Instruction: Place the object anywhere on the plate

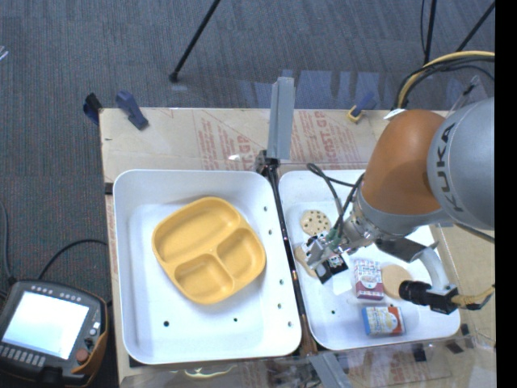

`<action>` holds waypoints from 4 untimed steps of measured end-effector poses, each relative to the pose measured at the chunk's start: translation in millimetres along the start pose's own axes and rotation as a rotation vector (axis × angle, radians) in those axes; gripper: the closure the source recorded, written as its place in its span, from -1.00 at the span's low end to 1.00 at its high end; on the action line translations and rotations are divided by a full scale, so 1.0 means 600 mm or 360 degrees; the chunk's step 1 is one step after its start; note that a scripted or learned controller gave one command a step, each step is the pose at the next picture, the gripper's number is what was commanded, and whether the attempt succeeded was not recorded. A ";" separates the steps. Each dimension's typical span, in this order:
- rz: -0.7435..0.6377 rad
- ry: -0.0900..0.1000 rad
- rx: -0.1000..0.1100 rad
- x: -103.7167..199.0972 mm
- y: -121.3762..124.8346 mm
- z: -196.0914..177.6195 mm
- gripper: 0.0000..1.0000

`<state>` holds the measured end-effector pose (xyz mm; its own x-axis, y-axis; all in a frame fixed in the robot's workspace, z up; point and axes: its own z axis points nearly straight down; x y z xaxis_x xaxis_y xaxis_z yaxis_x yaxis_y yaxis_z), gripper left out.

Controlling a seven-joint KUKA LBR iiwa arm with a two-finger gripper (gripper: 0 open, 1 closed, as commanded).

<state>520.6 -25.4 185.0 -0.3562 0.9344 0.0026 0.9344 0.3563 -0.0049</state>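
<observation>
Arm low over the right bin (323, 330), gripper (321, 255) near its left wall; yellow plate (208, 249) in the left bin (133, 297).

The plate is a three-compartment tray, lying flat and slightly turned, around the middle of the left bin. In the right bin: a round chocolate-chip cookie (315, 221) at upper left, just above the gripper; a small red-and-white carton (368, 279) right of centre; a tan disc (396, 280) touching the carton's right side; a small blue-and-orange box (381, 320) at lower right. A tan piece (302, 256) shows at the gripper's left edge, touching it; whether it sits between the fingers cannot be told, nor whether the jaws are open or closed. Grey pendant (50, 326) with lit screen at lower left of the frame.
</observation>
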 end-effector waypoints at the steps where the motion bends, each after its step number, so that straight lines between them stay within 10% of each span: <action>1: 0.0015 0.0000 0.0003 0.109 0.061 0.001 1.00; 2: -0.0212 -0.0013 -0.0016 0.197 0.134 0.119 1.00; 3: -0.0136 -0.0009 -0.0016 0.109 0.117 -0.268 1.00; 4: -0.0140 -0.0005 0.0000 0.112 0.116 -0.260 -1.00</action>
<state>562.7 62.0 341.1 -0.4371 0.8994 -0.0002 0.8994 0.4371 -0.0045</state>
